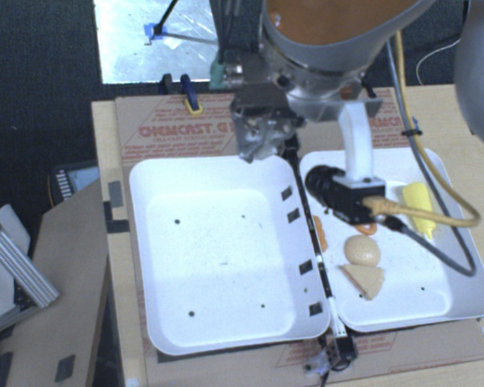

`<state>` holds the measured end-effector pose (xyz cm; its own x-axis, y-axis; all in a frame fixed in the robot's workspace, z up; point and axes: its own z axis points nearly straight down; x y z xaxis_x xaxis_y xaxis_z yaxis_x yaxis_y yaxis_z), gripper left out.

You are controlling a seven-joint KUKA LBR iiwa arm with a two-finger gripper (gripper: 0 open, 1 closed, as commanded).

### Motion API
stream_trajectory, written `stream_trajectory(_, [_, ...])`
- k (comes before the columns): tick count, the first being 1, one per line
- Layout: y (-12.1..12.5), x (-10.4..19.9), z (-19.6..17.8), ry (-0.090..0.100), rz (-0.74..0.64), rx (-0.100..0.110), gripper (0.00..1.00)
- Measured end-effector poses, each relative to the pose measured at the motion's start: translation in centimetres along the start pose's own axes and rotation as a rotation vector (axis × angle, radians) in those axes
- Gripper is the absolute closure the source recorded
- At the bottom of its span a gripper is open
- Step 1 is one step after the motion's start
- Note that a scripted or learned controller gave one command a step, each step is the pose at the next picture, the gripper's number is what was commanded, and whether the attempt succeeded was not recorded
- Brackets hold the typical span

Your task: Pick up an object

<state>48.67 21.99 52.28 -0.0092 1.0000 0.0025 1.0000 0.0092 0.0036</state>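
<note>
Arm (336,20) enters from upper right, its grey body with the orange band looming large at the top of the view, wrist bent down toward the far edge of the bins. Gripper (258,141) hangs above the far rim where the two bins meet, just over the left bin's (206,259) far right corner. It is blurred and seen against the rim; whether it is spread or closed cannot be told. Nothing is seen between its tips.

Right of the gripper and nearer the camera, a white bracket (357,145) drops from the arm to a black camera unit (336,195) over the right bin (453,296). A yellow cable (424,206) loops from this unit across the right bin, together with a black cable (436,251); both pass over part of the bin floor.

Objects lie in the right bin, all well to the right of and nearer than the gripper:
- yellow piece (420,208), elongated, partly behind the cable, by the bin's right side;
- tan rounded piece (363,251), shell-like, pale with a darker top;
- beige wedge (365,281), triangular, touching or just beside the rounded piece;
- thin orange strip (322,239) by the dividing rim.
</note>
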Motion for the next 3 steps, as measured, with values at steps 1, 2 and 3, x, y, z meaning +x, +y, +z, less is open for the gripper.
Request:
stream_trajectory(1, [-0.1, 1.4, 19.6, -0.008, 0.008, 0.015, 1.0])
stream_trajectory(2, [-0.4, 1.3, 40.4, -0.006, 0.009, 0.013, 1.0])
stream_trajectory(3, [-0.2, 1.3, 38.6, -0.002, 0.008, 0.006, 1.0])
